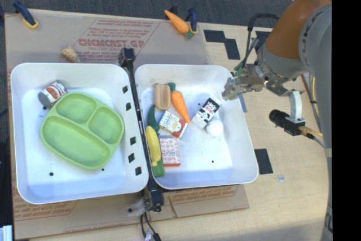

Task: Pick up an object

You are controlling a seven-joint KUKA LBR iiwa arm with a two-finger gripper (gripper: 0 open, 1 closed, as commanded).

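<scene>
Gripper (232, 89) over right bin (243, 147) rim, can't tell its state. Risk: clips rim or knocks milk carton (206, 113) into egg (214, 128), bad grab.

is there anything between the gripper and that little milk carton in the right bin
Nothing visible. The gripper hangs over the right bin's right rim, and the carton lies just left of it, with bare floor between. An egg touches the carton's lower side.
</scene>
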